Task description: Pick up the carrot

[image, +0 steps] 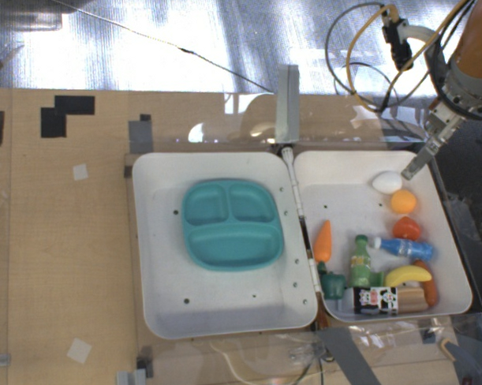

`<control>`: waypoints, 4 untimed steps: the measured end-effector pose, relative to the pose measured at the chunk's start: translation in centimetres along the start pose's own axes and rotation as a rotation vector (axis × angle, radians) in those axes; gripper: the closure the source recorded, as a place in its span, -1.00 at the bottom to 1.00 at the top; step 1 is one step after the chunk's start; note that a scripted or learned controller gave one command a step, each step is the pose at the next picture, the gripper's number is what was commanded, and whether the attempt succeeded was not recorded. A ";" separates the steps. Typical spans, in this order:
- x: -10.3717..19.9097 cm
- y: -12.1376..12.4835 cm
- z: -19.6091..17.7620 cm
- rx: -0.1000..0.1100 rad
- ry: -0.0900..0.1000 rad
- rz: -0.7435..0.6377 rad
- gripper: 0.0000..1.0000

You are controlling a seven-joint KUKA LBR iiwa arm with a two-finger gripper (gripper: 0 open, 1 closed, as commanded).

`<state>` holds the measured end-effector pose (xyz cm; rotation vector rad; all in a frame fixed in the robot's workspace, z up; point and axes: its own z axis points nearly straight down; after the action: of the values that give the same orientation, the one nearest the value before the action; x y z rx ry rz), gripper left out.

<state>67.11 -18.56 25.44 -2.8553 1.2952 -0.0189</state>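
Pincer (409, 171) at far right, over far edge of right bin (335, 173), tip just beside white egg (387, 181); whether spread or pressed together, cannot tell. Carries nothing visible. Carrot (323, 240) lying in right bin against left wall, beside divider: orange, tapered, pointed end toward far side, blunt end near, just above small teal item (333, 285). Well apart from pincer. Count: two white bins; left bin (162, 309) with one teal compartment plate (231, 224), three sections. Right bin: one carrot, one egg, one orange ball-shaped fruit (403, 201), one red round item (407, 228), one blue bottle (404, 247) lying on side with white cap, one green bottle (361, 264) upright, one banana (407, 275), one black-and-white carton (375, 300) at near edge. Carton print too small to read; face-like pattern only. Bottle labels not legible. Black square markers (64, 112) on wood bench (62, 257) at far left. Yellow and black cables (370, 57) looped above arm (466, 69) at far right.
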 end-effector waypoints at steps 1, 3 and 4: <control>1.0 0.8 -7.2 0.000 0.003 -0.127 -1.00; -1.5 4.3 8.7 -0.004 -0.012 -0.654 -1.00; -0.6 3.5 16.9 -0.004 -0.009 -0.654 -1.00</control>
<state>64.35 -20.43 8.52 -3.1238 0.3101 -0.0060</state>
